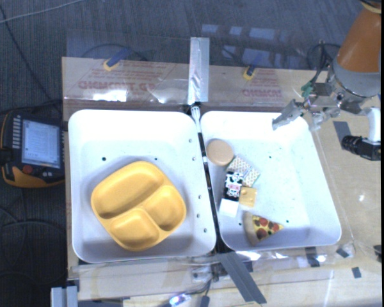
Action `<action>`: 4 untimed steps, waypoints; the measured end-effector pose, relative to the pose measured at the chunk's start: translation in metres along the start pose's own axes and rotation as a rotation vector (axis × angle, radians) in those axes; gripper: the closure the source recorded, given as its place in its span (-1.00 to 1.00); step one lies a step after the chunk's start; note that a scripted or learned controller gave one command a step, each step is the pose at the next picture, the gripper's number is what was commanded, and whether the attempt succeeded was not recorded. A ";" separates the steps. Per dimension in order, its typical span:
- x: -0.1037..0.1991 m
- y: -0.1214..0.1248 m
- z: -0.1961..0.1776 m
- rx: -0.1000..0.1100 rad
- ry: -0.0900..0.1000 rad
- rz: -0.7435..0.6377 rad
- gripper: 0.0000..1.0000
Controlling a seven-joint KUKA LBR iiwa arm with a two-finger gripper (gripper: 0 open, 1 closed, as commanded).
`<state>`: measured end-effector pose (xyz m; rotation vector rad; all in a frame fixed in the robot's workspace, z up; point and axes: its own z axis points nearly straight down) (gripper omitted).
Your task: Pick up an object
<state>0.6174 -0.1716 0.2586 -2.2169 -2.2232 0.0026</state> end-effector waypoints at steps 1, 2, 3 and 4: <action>0.071 0.008 0.023 0.000 -0.001 -0.062 -1.00; 0.072 -0.022 0.153 0.002 0.000 -0.039 -1.00; 0.073 -0.022 0.144 0.002 0.002 -0.039 1.00; 0.097 -0.008 0.062 0.000 -0.003 0.201 1.00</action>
